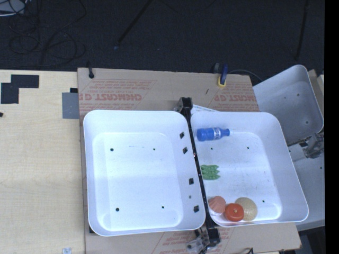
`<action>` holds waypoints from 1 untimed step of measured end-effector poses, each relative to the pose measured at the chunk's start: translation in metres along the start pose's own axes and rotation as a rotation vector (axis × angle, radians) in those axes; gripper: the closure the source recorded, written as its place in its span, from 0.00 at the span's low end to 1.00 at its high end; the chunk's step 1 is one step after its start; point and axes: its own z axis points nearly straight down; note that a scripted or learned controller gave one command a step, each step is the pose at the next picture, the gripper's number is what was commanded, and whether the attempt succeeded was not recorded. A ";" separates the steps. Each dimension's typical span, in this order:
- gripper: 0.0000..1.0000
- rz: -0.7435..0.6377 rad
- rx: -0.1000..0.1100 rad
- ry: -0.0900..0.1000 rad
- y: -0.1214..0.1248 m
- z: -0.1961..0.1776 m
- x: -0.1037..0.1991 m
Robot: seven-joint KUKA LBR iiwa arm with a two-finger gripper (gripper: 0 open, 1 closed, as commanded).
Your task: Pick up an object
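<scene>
The right bin (pixel 275 157) holds a blue bottle (pixel 212 134) lying on its side near the far left corner. A small green object (pixel 210 172) rests by the bin's left wall. At the near left corner sit a pinkish round piece (pixel 216 203), a red round piece (pixel 234 212) and a tan round piece (pixel 247 208), packed close together.
The left bin (pixel 100 142) stands beside the right one, joined by a black divider with clips (pixel 193 163). Both rest on a cardboard sheet (pixel 132 89) on the wooden bench. A grey metal plate (pixel 288 99) stands at the right.
</scene>
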 end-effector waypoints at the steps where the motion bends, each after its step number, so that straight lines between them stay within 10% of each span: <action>1: 1.00 0.000 0.000 0.000 0.000 0.007 0.000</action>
